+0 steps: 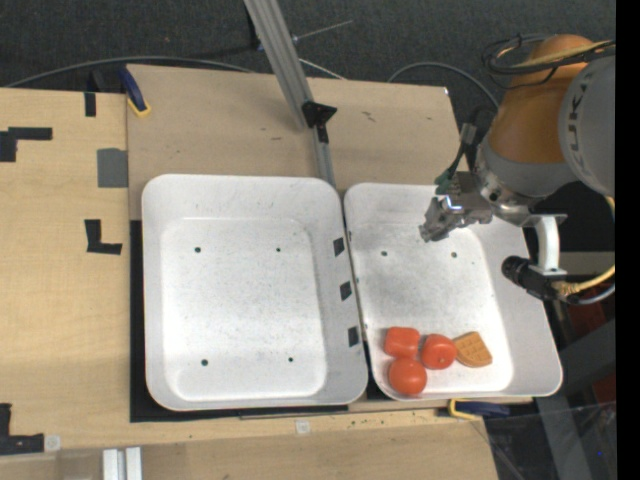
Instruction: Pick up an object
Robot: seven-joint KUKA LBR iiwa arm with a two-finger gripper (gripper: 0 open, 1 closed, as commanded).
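We see the gripper (pixel 440 224) poised over the far part of the right bin (pixel 420 298), with the grey arm (pixel 545 118) and its orange band reaching in from the right. The task's things lie well apart from it, at the near end of the same bin: three red round pieces (pixel 420 356) clustered together, two side by side and one just nearer, touching or almost touching one another, and an orange-brown piece (pixel 473 349) just to their right, close against the nearest red one. The left bin (pixel 240 288) sits beside it on the wooden surface (pixel 230 118). We cannot tell whether the jaws are spread or clenched; they are small and dark against the speckled bin floor, and we see nothing between them. We judge that the pick has not begun and that the arm is at the approach step, with no object chosen by contact yet. The next move, as we read it, calls for travelling toward the near end of the right bin, settling over one piece, and descending with the jaws wide enough to straddle it. The tight cluster may make it hard to take one piece cleanly, and the orange-brown piece at the edge of the group looks the easier target.
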